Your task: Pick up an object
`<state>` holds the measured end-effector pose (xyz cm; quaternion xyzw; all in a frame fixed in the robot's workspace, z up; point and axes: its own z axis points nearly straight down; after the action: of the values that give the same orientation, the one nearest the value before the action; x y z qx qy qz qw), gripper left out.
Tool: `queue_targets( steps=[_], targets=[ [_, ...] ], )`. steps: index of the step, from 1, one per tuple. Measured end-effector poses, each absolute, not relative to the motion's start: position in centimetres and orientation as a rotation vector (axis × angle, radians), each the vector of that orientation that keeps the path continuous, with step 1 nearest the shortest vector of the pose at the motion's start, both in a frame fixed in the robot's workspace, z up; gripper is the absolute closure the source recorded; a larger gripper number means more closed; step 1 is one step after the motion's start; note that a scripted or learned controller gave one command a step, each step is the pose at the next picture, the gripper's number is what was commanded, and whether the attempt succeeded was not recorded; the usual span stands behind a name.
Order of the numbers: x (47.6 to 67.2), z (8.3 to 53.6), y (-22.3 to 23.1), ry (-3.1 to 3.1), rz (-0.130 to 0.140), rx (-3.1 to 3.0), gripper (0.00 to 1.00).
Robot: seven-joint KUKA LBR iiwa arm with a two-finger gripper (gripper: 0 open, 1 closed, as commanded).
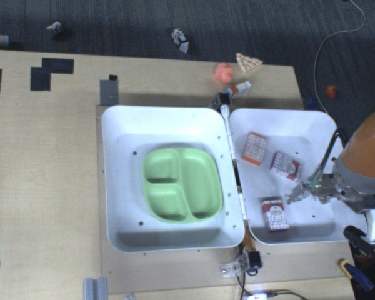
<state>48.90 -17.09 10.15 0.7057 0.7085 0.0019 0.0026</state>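
Note:
Three small packets lie in the right white bin (325, 127): an orange-and-white one (254, 147) at the back left, a red-and-white one (285, 165) near the middle, and a red one (274, 214) at the front. My gripper (303, 191) reaches in from the right, low over the bin floor. It sits between the middle packet and the front packet, just right of the front one. Nothing visibly hangs from it. The arm's orange band (367, 152) is at the bin's right edge.
The left white bin (122, 136) holds a green divided plate (182, 183). Behind the bins on the bench lie a pink ball (224, 72), a pizza-slice toy (249, 62) and a small tube (239, 90). Cables and clips sit at the front edge (247, 264).

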Motion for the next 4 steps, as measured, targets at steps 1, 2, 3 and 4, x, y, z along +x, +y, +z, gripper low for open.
queue_targets(
  steps=[1, 2, 3, 4],
  targets=[
    [49.0, 11.2, -17.0, 2.222, 0.009, 2.209, 1.0],
    [49.0, 11.2, -17.0, 2.222, 0.009, 2.21, 0.0],
    [49.1, 8.9, -13.5, 2.21, 0.01, 2.211, 0.0],
    [49.2, 9.9, -13.4, 2.211, 0.014, 2.205, 1.0]
  ],
)
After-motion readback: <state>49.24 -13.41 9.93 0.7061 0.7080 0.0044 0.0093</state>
